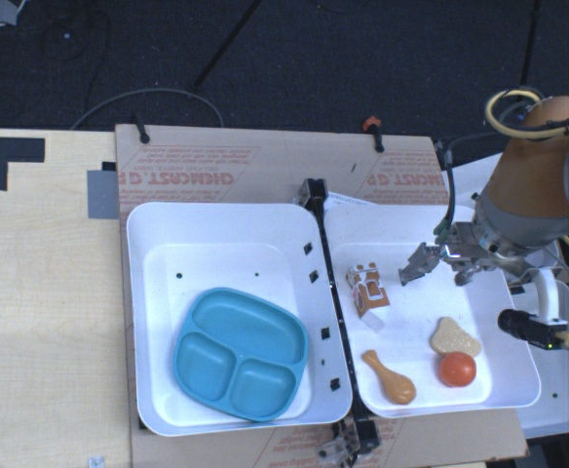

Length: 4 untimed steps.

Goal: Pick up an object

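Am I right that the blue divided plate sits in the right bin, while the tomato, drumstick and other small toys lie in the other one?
Not quite. The camera view shows the blue divided plate in the left bin, not the right. The tomato, drumstick and other small toys do lie in the other one, the right bin.

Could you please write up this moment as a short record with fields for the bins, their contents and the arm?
left bin: holds a blue plastic three-compartment tray
right bin: holds a small brown-and-white printed box, a tan toy drumstick, a beige rounded toy piece and a red toy tomato
arm: gripper over the right bin, right of the box
grasp: nothing seen between the fingers
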Each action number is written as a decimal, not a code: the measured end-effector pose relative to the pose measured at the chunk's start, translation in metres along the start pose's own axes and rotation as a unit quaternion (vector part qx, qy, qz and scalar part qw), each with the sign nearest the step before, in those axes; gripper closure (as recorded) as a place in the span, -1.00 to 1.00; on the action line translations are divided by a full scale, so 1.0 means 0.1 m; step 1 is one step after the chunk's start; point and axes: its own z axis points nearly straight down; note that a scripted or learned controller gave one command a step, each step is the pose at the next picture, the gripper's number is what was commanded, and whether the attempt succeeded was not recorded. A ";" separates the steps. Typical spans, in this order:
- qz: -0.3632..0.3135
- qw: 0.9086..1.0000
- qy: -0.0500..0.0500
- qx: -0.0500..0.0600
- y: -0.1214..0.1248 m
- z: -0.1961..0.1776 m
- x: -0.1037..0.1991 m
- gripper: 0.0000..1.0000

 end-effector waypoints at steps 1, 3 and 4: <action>-0.001 1.000 -0.001 -0.006 0.03 -0.07 0.00 -1.00; -0.001 1.000 -0.001 -0.012 0.09 0.90 -0.01 -1.00; 0.002 1.000 0.000 -0.013 0.09 0.81 -0.01 1.00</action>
